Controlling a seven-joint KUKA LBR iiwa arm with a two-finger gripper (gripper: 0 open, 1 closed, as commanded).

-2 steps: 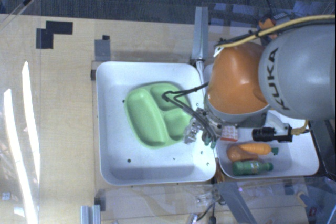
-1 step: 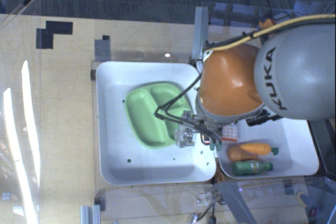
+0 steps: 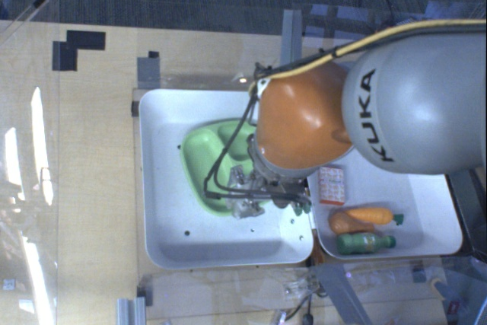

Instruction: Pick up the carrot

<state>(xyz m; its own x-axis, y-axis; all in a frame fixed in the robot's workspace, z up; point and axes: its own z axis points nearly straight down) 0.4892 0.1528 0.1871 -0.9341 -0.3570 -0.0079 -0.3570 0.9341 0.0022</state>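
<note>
The carrot (image 3: 370, 216), orange with a green stub at its right end, lies in the right bin (image 3: 434, 236) near the front. My gripper (image 3: 247, 198) hangs over the left bin (image 3: 163, 186), at the front edge of a light green object (image 3: 204, 156), well to the left of the carrot. The arm's orange band (image 3: 297, 125) and grey body hide the rear of the right bin and part of the green object.
Just in front of the carrot lies a green bottle (image 3: 365, 242), and a brownish item (image 3: 342, 223) touches the carrot's left end. A white and red packet (image 3: 332, 185) sits behind them. A ridge between the two bins (image 3: 312, 236) separates my gripper from the carrot.
</note>
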